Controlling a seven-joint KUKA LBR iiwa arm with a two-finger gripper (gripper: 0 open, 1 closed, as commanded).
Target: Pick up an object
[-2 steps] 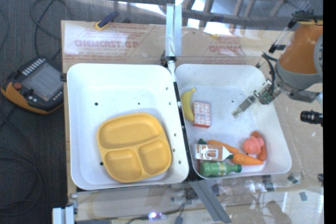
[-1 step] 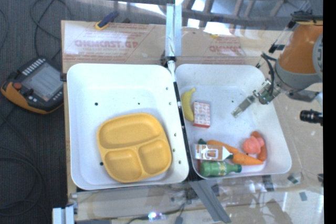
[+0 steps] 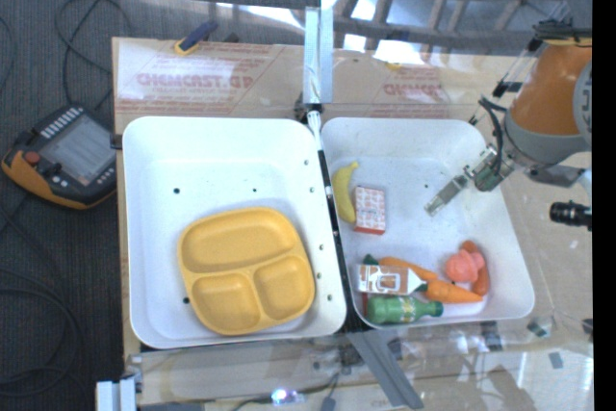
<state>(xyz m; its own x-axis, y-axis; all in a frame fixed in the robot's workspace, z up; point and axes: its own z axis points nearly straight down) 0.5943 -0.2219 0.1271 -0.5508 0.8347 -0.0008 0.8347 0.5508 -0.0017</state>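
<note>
Two shallow white bins of smooth plastic with rounded corners sit side by side on the bench. The left bin (image 3: 154, 159) holds a yellow tray (image 3: 247, 269), matte, with three moulded compartments, lying near the bin's front.

In the right bin (image 3: 404, 144) the objects cluster along the left wall and the front. A small curved yellow banana (image 3: 343, 191) lies against the left wall, and just beside it rests a flat red-and-white patterned packet (image 3: 370, 209). Toward the front lie a small white and red carton (image 3: 381, 281), a green bottle (image 3: 402, 309) on its side, an orange carrot (image 3: 438, 284) tapering to the left, and a lumpy pink-red piece (image 3: 468, 266) whose exact form is hard to make out. The carton's print is too small to read.

The arm's grey and orange body is cut off at the right edge. The gripper (image 3: 439, 199) hangs over the bare middle of the right bin, slanting down to the left, well apart from every object. It holds nothing, and its thin metallic tip is too small to tell how far open it is.
</note>
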